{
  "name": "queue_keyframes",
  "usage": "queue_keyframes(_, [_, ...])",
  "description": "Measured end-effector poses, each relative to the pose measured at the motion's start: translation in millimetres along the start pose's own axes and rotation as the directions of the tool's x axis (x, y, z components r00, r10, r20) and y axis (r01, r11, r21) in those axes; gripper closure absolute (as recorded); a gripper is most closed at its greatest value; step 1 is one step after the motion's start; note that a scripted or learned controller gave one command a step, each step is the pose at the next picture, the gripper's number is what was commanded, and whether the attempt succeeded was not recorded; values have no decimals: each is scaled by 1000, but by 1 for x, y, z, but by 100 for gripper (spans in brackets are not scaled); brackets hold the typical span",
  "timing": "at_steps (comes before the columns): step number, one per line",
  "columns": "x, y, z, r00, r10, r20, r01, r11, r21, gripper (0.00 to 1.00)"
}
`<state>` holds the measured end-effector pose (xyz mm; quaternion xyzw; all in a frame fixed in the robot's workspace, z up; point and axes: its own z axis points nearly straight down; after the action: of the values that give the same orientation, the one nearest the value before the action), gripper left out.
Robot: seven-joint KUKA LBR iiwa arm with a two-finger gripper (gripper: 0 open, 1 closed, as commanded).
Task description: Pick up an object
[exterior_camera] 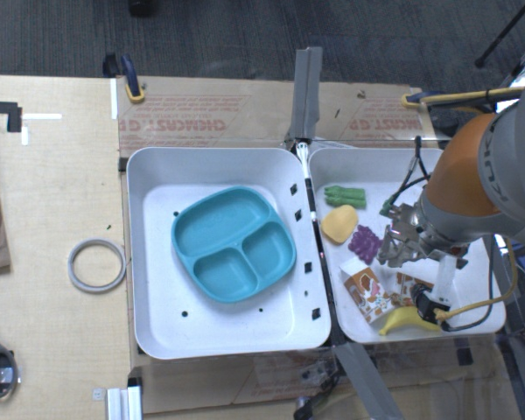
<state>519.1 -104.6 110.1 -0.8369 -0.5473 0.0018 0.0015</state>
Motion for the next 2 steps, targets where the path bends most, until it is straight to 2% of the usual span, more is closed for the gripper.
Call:
queue_keyframes(1, [-47, 10, 20, 998, -55, 0, 55, 998, 0, 100])
queue_keyframes(2, [-5, -20, 19, 980, 198, -1, -198, 980, 0, 100])
